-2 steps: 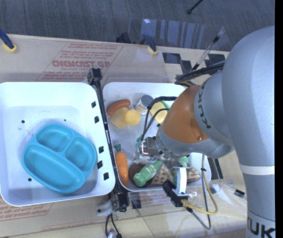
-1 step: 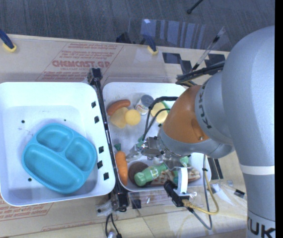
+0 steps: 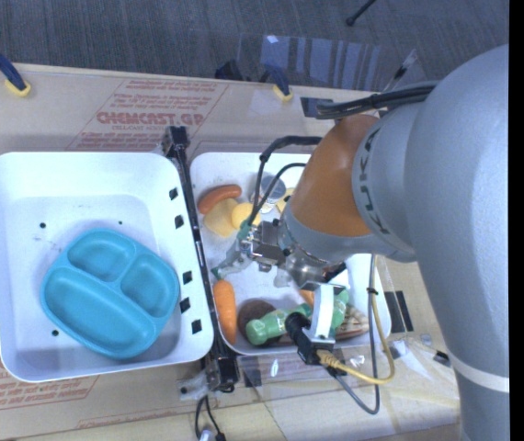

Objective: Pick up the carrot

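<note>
Plastic, white and smooth, seen first in the left bin (image 3: 5, 191) on the desk (image 3: 133, 108); inside it a blue plate (image 3: 110, 292), glossy, rounded, split into three wells.

Next over, hard against the left wall of the right bin (image 3: 230, 162), toward its near corner: the carrot (image 3: 226, 309), short, orange, tapered, smooth-skinned, lying lengthwise along the wall. Just beside it, a green toy (image 3: 267, 329) and a dark brown round piece (image 3: 257, 309). Farther back, an orange sausage-like piece (image 3: 220, 197) and a yellow lump (image 3: 241, 215).

Hovered over the bin's middle, between those two groups: the end effector (image 3: 234, 257), metallic and cable-hung, near the carrot but apart from it. Could not be told whether apart or together. Behind it the arm (image 3: 446, 200), matte grey with an orange band.

Judged still at the approach. Best done by shifting toward the near-left corner, lining up across the carrot's narrow width, and descending clear of the wall and the green toy; likely slippery, so gripped at the thick middle.
</note>
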Motion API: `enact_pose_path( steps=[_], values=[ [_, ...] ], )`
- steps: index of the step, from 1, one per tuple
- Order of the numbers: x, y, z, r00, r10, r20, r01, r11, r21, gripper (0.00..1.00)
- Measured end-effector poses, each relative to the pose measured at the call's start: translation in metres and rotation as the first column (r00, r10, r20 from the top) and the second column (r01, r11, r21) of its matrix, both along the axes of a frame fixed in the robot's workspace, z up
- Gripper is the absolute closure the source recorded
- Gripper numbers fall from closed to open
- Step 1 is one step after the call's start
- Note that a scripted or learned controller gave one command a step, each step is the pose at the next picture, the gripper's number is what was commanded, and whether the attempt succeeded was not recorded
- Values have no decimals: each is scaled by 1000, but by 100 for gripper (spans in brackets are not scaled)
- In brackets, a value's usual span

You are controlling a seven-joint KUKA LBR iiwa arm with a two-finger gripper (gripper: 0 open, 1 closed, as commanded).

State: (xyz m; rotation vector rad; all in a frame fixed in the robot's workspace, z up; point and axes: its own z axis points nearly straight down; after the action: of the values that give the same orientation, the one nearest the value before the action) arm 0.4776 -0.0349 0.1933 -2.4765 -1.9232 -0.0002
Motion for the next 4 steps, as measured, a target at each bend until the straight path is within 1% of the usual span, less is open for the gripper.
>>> enact_pose_path(
  steps=[1,2,3,4],
  values=[
    [-4,-61,-92,1000,19,-10,-19,1000,-6,0],
    [27,-8,0,999,-40,1,40,999,0,0],
    [-4,-68,-101,1000,21,-10,-21,1000,-4,0],
    [36,7,0,986,-166,-1,166,986,0,0]
  ],
)
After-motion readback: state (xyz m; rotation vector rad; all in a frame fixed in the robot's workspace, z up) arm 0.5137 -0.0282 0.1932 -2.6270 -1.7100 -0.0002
